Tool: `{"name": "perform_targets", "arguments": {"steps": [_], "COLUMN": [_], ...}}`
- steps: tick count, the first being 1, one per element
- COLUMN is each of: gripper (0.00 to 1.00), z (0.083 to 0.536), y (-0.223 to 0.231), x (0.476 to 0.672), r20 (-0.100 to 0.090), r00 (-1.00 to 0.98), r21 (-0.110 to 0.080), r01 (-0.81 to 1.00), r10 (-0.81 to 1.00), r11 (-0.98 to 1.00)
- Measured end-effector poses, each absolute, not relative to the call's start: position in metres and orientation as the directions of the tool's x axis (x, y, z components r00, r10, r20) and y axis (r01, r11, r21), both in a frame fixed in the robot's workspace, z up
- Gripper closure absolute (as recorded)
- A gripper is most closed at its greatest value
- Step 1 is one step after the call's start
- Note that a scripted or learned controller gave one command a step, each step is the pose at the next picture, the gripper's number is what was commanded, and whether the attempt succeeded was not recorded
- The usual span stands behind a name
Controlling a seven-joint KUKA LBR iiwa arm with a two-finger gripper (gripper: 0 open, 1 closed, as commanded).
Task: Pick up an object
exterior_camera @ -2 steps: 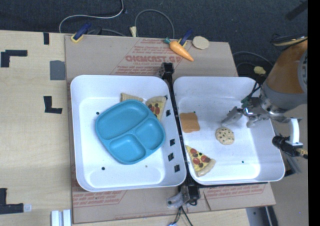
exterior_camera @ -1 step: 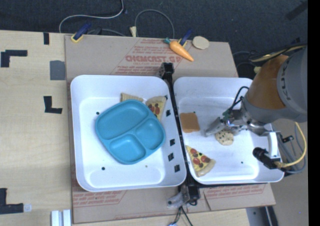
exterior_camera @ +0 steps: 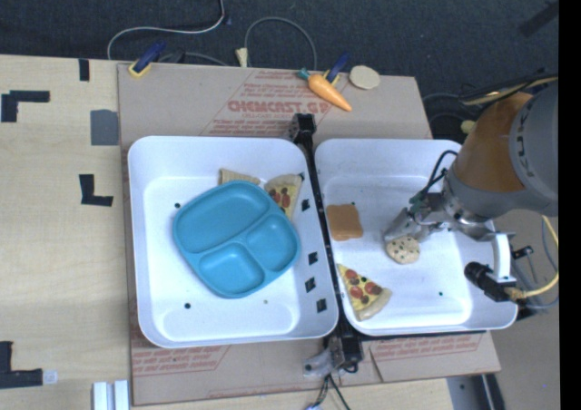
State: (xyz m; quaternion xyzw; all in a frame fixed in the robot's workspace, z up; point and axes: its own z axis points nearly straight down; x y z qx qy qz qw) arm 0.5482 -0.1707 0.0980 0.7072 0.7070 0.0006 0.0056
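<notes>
While the gripper [exterior_camera: 406, 229] is low in the right bin [exterior_camera: 454, 308], the round cookie [exterior_camera: 402, 250] lies just beside its tips, at six o'clock from them, and whether they grip it I cannot tell.

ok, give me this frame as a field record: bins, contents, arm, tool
left bin: blue divided plate, lying on a pizza slice and a tan piece at its top edge
right bin: toast square, cookie, pizza slice
arm: enters from right, over right bin
tool: low, just above the cookie; finger state unclear, nothing visibly held
outside bins: toy carrot and tan disc on cardboard behind the bins
</notes>
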Motion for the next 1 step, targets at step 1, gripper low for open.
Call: {"name": "perform_targets", "arguments": {"steps": [1], "gripper": [1.0], "z": [0.1902], "y": [-0.041], "x": [0.5967], "r20": [0.004], "r00": [-0.016], "r21": [0.011], "r01": [1.0], "r10": [1.0], "r11": [0.016]}}
